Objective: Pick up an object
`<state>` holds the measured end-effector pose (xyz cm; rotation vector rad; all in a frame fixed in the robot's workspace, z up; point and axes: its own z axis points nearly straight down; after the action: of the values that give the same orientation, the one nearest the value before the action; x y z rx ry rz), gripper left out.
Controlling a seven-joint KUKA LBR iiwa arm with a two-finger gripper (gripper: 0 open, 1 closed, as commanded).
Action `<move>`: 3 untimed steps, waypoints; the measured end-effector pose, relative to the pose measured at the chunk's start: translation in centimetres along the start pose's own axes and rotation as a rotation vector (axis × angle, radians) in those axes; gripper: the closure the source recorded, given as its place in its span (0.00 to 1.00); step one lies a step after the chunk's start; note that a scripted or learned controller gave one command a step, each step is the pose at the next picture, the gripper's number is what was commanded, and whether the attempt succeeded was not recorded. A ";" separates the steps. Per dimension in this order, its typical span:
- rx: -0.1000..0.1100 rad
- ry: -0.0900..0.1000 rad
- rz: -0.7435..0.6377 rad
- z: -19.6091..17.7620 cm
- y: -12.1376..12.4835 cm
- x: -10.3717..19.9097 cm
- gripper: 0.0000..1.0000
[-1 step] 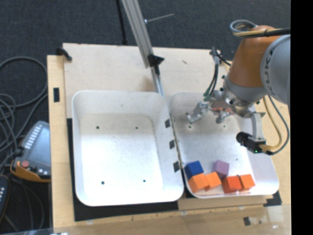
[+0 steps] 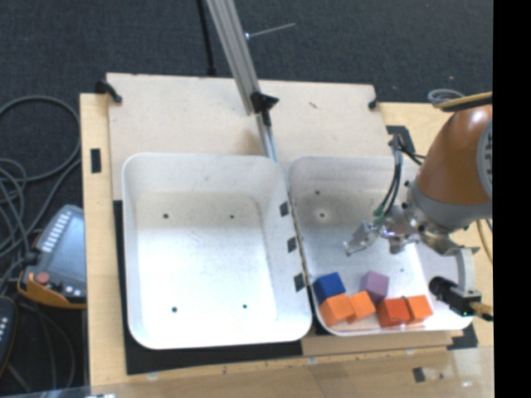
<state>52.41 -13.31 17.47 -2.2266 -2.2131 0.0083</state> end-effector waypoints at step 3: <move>-0.009 -0.001 -0.007 7.8 -3.9 -2.7 0.00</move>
<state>48.46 -16.04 9.67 -2.2240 -2.2264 -0.0009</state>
